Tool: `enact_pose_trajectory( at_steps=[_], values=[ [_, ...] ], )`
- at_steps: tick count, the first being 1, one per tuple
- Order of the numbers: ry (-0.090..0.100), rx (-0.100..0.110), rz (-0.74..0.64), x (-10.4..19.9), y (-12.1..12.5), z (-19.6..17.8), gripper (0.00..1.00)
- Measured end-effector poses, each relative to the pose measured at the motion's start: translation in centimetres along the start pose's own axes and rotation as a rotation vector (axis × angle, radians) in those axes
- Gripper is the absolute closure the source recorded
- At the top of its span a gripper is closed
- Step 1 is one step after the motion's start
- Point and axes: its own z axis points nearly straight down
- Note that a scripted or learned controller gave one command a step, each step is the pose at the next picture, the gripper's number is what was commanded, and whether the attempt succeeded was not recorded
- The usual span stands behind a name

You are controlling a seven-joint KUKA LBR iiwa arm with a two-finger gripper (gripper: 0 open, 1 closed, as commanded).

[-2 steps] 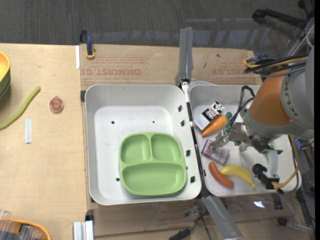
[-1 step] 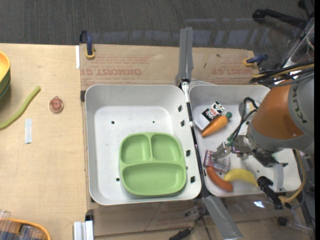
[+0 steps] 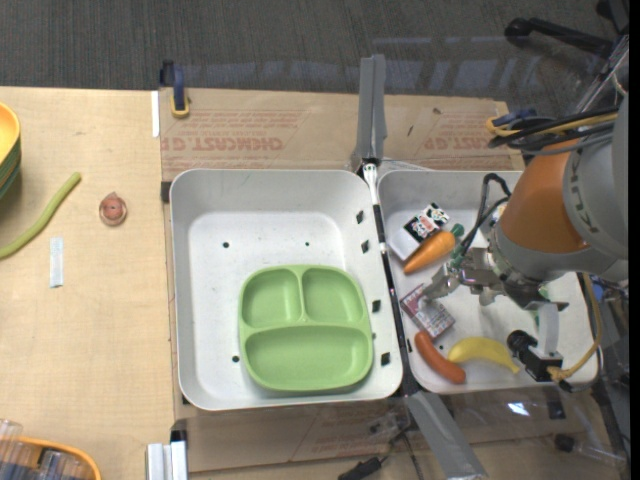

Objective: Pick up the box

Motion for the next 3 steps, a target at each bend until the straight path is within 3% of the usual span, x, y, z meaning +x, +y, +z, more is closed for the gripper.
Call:
enact_pose_trajectory(
  at_steps=[1,2,3],
  values=[
    [-0.002,-0.015,-0.195,-0.4,-3.6,0.4,0.0],
    [0.0,0.002,-0.145,5.8,-4.1,-9.0,0.0],
    [-0.001,0.001,0.034,5.3,-4.4,-9.0,0.0]
  ],
)
